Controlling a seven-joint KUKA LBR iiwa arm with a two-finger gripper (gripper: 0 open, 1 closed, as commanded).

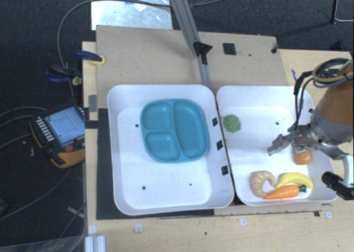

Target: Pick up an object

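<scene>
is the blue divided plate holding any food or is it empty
Empty. The blue divided plate lies flat in the left bin, and all three of its compartments show bare blue.

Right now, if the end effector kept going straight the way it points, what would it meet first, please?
The end effector points toward the view's left, over bare floor of the right bin. The green object lies up and off that line, so probably the bin's left wall, though depth is unclear.

A tan bench [166,57] bears two white bins [166,190] [260,101] side by side.
</scene>
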